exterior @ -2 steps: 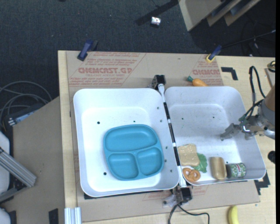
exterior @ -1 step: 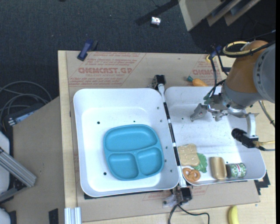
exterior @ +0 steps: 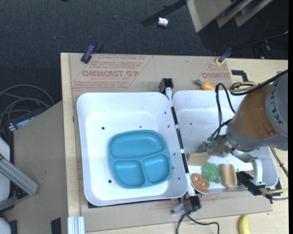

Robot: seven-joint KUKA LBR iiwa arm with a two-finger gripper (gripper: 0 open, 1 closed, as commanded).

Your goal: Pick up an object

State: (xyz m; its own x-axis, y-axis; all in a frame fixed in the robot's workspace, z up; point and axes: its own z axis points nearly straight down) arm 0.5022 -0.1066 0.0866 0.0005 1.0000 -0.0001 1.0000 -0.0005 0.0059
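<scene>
Dark blue-grey carpet floor (exterior: 41, 27) all around the tabletop (exterior: 114, 73), which is a pale board with red print. Loose cables (exterior: 20, 103) coil left of it, and light wooden furniture (exterior: 229, 13) sits beyond its far right corner.

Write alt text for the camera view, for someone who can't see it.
A grey and orange robot arm reaches from the right into the right bin, its gripper low above a green toy, a tan cylinder and a pretzel. The left bin holds a blue divided plate.
</scene>
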